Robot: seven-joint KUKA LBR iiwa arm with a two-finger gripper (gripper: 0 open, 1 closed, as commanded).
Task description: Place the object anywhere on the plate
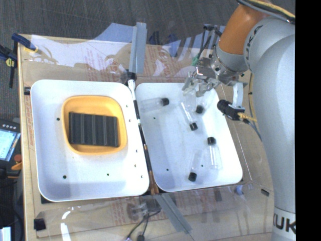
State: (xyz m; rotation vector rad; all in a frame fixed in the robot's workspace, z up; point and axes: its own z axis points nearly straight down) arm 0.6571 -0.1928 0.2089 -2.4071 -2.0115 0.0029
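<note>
Jaws (200, 84) state we cannot tell; they hang over the right bin (165, 179). We judge: center on capped vial (189, 115) below before descending.

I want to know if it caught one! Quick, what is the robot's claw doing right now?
Gripper: over the far edge of the right bin, above the clear vials; whether it holds anything cannot be told.

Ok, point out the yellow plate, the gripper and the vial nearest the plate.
Yellow plate (93, 103): camera view, top rim.
Gripper (199, 86): camera view, between its fingertips.
Vial (153, 103): camera view, clear body; black cap at right.
</note>
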